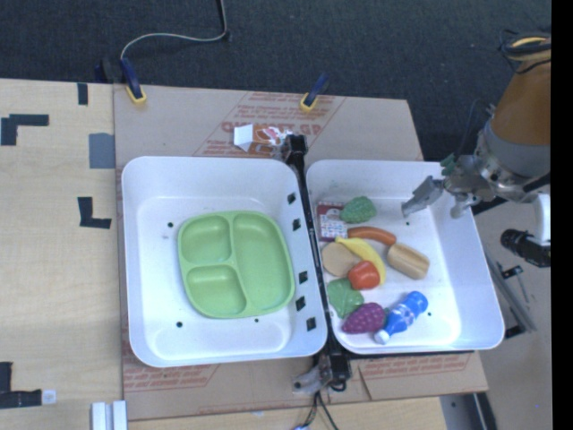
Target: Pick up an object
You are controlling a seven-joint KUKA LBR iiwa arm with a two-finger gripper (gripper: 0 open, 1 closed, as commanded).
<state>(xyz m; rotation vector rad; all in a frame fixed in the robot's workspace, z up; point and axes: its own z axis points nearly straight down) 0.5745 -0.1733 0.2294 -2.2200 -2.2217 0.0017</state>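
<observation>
The right bin [466, 276] holds several toy foods: a green leafy piece [358, 209], an orange sausage [372, 236], a yellow banana [367, 252], a red pepper [363, 276], a tan bread roll [407, 260], a round beige piece [337, 258], purple grapes [364, 317] and a blue bottle [402, 314]. My gripper [437, 204] hovers over the bin's upper right part, above and to the right of the pile. It is open, with nothing between its fingers [417, 202].
The left bin [148, 240] holds a green divided plate [237, 262]. A red-and-white packet [329, 221] lies by the divider [309, 231] between the bins. Another green piece [343, 294] sits beside the grapes. Small clutter [260, 136] lies on the cardboard behind the bins.
</observation>
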